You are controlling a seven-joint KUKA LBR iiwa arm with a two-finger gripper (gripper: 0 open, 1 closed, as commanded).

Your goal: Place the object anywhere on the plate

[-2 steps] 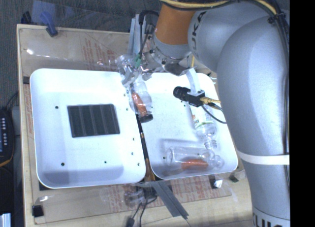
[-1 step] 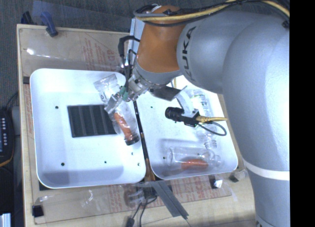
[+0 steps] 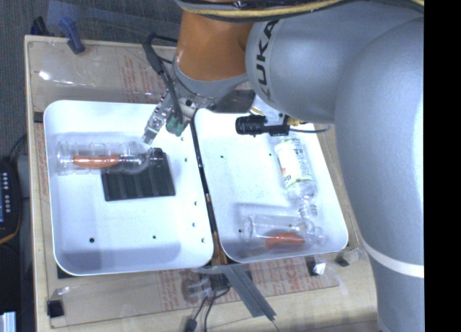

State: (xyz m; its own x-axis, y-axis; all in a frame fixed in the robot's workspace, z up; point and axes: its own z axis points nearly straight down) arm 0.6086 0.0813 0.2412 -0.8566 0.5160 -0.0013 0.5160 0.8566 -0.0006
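One clear plastic tube w/ orange core (image 3: 101, 158) left bin (image 3: 72, 258), touching black ribbed plate (image 3: 140, 183) | gripper (image 3: 155, 130) fingers: can't tell | risk: rolls off plate ridges

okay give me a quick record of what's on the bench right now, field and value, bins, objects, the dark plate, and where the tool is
left bin: white, shallow; holds the dark plate and one clear bottle
dark plate: flat, ribbed, rectangular, near the bin's middle
clear bottle, left: lying on its side, orange inside, its right end over the plate's top edge
right bin: white; holds two bottles
labelled bottle: lying lengthwise near the right wall
clear bottle, right: lying near the front wall, orange inside
tool: over the left bin's upper right, just above the left bottle's end
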